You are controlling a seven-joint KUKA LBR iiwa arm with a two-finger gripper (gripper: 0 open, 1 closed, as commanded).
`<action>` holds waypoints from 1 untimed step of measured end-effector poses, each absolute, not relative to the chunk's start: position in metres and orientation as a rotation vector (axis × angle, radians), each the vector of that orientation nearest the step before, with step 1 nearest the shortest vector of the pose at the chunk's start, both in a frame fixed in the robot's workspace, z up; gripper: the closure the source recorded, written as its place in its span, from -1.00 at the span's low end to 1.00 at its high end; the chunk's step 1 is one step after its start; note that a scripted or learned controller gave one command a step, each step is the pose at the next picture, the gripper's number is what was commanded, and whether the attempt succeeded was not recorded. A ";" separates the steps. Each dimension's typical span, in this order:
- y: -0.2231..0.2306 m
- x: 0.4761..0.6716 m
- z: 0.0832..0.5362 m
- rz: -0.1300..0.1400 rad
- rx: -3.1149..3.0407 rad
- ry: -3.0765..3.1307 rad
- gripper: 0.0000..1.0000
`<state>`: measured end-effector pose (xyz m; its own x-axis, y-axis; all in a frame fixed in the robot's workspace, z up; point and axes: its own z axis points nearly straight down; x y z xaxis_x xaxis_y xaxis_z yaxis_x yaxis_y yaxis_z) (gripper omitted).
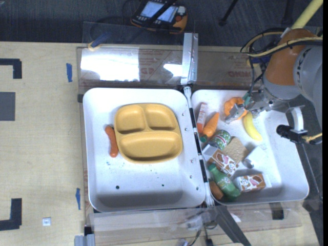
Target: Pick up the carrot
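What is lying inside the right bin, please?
The right bin holds a carrot, a banana, a green can, small cartons and the hand near an orange toy. Items under the pile are covered.

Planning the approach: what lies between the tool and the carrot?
In the camera view, an orange toy sits between the tool and the carrot.

The carrot (210,124) lies hemmed in: the bin divider (193,132) just left, a green can (220,139) touching below, an orange toy (233,106) right. Open floor (bare white) lies far right of the carrot, past the banana (251,127).
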<state>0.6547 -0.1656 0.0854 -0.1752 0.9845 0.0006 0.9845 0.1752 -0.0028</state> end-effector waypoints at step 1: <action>-0.166 0.652 0.094 0.015 -2.010 -2.399 1.00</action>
<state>0.6519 -0.1661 0.0936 -0.1754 0.9845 0.0025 0.9844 0.1754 -0.0150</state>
